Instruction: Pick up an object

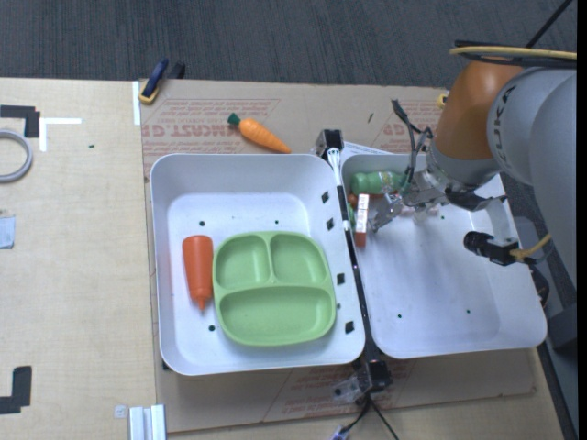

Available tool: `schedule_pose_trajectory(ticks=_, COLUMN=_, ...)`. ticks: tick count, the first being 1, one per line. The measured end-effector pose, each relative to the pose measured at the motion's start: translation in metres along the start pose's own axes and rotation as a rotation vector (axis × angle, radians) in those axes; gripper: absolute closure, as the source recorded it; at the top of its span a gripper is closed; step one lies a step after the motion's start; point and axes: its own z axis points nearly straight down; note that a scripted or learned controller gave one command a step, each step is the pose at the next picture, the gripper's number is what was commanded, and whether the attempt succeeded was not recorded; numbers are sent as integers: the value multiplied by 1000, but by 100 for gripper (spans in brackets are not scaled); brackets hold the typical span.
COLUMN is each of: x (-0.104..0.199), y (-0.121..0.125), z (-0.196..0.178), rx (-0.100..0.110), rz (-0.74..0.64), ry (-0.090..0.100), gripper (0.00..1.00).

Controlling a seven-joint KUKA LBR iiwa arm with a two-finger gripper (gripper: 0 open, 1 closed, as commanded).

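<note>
The gripper point(396, 202) is sitting low in the far left corner of the right bin point(459, 310), and whether it is holding anything cannot be told. A green object point(371, 181) is lying just beside it against the bin's back wall, with a small red-and-white item point(361, 218) leaning at the dividing wall (both crowding that corner). In the left bin point(174, 337), a green divided plate point(273, 288) is resting beside an orange cylinder point(197, 268). A toy carrot point(260, 133) is lying on the cardboard behind.

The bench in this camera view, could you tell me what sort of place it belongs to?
Probably a robotics lab test bench: a robot arm reaches over two white bins, which hold toy-like items such as a green divided plate, and the bins sit on flattened cardboard.
</note>
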Motion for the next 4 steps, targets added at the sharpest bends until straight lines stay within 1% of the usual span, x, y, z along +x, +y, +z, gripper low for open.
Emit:
schedule_pose_trajectory(ticks=1, x=-2, y=2, z=-10, rx=-18, rz=0, ry=-12, gripper=100)
schedule_pose_trajectory(ticks=2, x=44, y=5, z=-196, rx=-32, rz=-153, ry=-14, gripper=100)
schedule_pose_trajectory(ticks=3, x=44, y=5, z=-196, rx=-32, rz=-153, ry=-14, gripper=0)
schedule_pose_trajectory(ticks=4, x=62, y=-16, z=-100, rx=-32, rz=-1, ry=-11, gripper=0)
